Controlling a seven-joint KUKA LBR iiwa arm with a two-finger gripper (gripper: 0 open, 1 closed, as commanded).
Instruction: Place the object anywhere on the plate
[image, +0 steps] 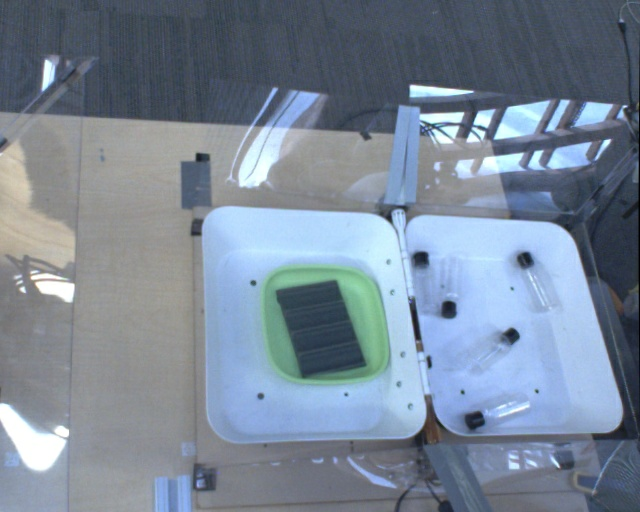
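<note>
Clear glass vials (495, 348) with black caps lie scattered in right bin (590, 400), well apart from green plate (375, 330) in left bin (225, 330). Plate already carries dark ribbed block (320, 328), little bare rim. Risk: smooth round vial slips or rolls off. Pincer state: cannot tell.

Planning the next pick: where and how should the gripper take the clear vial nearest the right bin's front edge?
Grip the vial across its clear body, coming straight down. It lies flat, pointing left-right with its black cap left, so the fingers should close front-to-back across it.

Wooden bench (110, 300), dark ribbed floor (250, 50)
</note>
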